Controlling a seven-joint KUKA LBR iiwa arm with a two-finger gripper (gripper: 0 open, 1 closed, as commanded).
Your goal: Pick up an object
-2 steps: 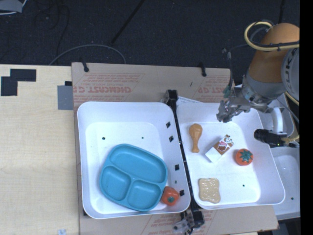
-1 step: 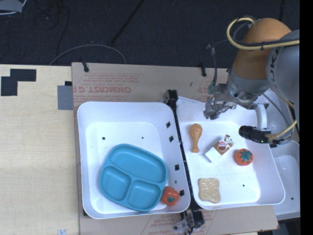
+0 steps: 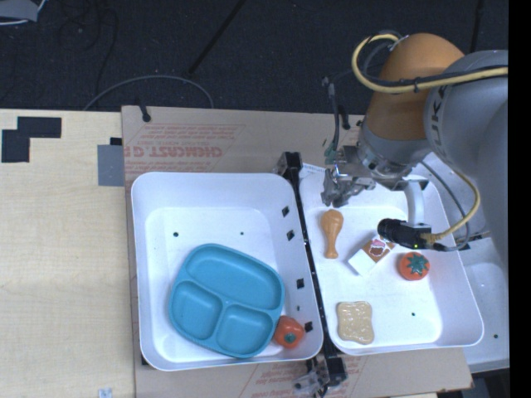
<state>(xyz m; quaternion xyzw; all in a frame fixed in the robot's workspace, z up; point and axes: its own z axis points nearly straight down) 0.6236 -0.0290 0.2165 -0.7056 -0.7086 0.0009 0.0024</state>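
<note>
We find two white bins side by side on a cardboard sheet (image 3: 199, 139), which lies on a pale wooden bench (image 3: 58, 264). The left bin (image 3: 149, 197) holds a blue divided plate (image 3: 226, 299) lying flat toward its near side, with a small red tomato (image 3: 289, 332) touching the plate's near right corner and sitting close to the bin's right wall. The far half of the left bin is open floor.

The right bin (image 3: 465, 322) holds four items. A tan drumstick (image 3: 332, 231) lies near the far left part, just beside the dividing wall; its long axis runs near to far, thick end far, thin end pointing near. To its right, apart from it, a small white box with a red and brown face (image 3: 370, 255) lies tilted. Just right of that sits a second red tomato with a green top (image 3: 413, 265). A slice of toast (image 3: 355, 322) lies flat at the near side, well apart from the others, with bare floor to its right.

The arm reaches in from the right. The gripper (image 3: 338, 191) hangs over the far left corner of the right bin, just beyond the drumstick's thick end and close to the far rim. We see nothing between its fingers; whether they are spread or closed we cannot tell.
</note>
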